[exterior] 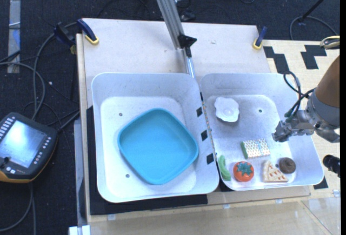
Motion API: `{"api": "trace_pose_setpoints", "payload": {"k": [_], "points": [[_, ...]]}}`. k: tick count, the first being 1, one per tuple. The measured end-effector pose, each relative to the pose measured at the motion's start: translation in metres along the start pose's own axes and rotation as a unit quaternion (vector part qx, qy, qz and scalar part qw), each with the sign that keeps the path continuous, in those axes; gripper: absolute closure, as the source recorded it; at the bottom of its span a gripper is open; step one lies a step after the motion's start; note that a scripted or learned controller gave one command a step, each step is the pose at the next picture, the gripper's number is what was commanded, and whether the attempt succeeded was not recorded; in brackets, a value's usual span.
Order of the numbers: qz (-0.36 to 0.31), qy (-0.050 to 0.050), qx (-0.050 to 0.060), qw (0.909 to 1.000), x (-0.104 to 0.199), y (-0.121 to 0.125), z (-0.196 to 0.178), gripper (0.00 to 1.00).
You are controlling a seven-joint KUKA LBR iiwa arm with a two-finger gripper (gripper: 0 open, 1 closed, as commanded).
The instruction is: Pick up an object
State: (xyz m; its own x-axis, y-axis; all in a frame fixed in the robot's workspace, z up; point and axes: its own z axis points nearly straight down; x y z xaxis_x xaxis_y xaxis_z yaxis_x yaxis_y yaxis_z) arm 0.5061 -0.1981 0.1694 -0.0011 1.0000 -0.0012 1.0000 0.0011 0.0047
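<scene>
Camera view is showing the gripper (280,134) hovering at the right bin's (246,85) right side, grip state unclear, while the chocolate donut (286,165) is sitting just below it, beside the pizza slice (273,172).

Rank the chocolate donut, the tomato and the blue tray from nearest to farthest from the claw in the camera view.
1. Chocolate donut, just below the claw in the right bin's near corner.
2. Tomato, further left along that bin's near edge.
3. Blue tray, across in the left bin.
</scene>
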Motion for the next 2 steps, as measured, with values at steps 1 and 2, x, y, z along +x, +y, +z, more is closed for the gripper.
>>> {"api": "trace_pose_setpoints", "payload": {"k": [1,2], "points": [[0.000,0.000,0.001,1.0000,0.000,0.001,-0.035,1.00],[-0.002,0.001,0.002,1.0000,0.050,-0.003,-0.047,1.00]]}}
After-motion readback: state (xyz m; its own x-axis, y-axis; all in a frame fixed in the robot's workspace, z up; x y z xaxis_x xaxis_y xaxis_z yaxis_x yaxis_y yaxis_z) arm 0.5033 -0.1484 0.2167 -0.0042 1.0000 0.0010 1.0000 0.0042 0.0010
